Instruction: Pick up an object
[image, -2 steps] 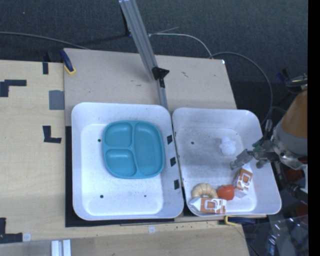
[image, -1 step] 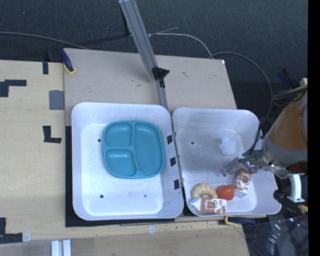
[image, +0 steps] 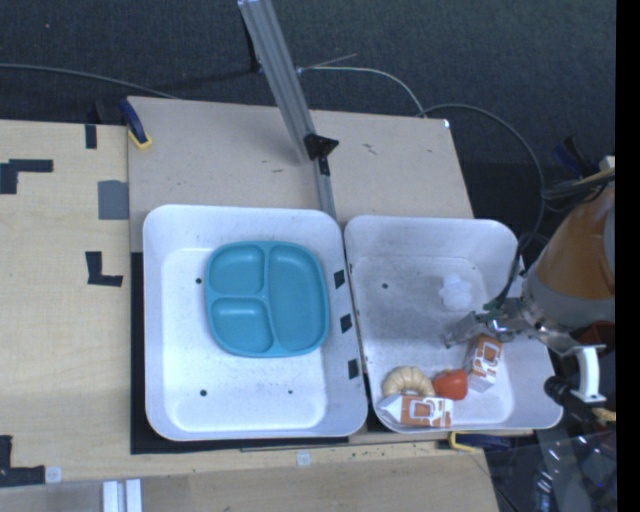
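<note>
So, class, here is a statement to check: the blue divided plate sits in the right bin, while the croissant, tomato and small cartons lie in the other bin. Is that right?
Not quite. The camera view shows the blue divided plate in the left bin, not the right. The croissant, tomato and small cartons lie in the other bin, the right bin, as stated.

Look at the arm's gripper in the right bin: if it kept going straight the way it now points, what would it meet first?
The gripper points leftward across the right bin. That way looks free over bare bin floor until the bin's left wall, though depth is unclear. The small carton lies beside it, off that line.
</note>
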